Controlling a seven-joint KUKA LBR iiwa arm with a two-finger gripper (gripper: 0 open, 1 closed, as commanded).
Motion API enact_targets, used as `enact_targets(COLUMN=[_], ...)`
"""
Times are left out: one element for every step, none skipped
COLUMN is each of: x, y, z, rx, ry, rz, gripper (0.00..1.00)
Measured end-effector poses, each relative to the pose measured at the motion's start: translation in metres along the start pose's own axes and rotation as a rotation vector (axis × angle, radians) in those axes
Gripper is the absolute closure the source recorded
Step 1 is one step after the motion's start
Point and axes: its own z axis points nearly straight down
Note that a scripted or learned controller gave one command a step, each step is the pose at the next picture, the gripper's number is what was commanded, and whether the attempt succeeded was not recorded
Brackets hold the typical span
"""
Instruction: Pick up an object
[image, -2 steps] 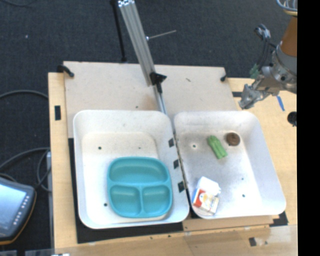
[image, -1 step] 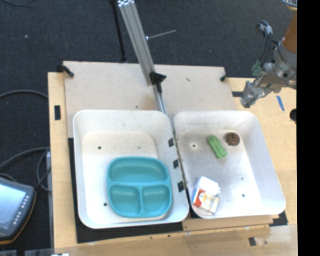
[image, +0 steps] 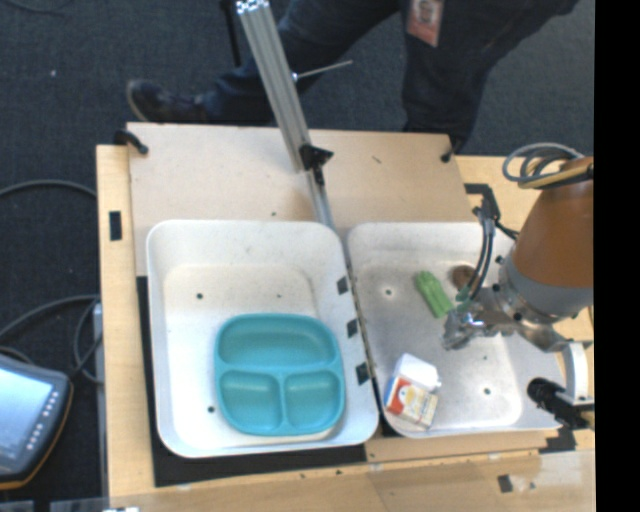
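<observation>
Right-hand shallow white bin (image: 400, 245) as landmark. Near its middle, toward the far wall: small green oblong block (image: 433, 294), lying flat at a slant. At its near rim: small white carton with red-orange print (image: 412, 392), tipped against the edge. Two-finger gripper (image: 462, 327) low, just beside the green block's near end; opening cannot be judged, nothing visibly held. Block probably light, stiff, smooth; best pinched across its narrow width, mid-length.

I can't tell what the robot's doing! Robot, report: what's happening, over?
Gripper low in right white bin, beside green stick-shaped object. Small white-and-red carton lies apart, untouched. Teal divided plate in left bin. Nothing blocking.
</observation>
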Motion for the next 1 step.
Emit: enact_targets(x=[-0.002], y=[0.0053], z=[-0.0154], rx=[-0.016], ry=[-0.004], rz=[0.006], gripper=[1.0])
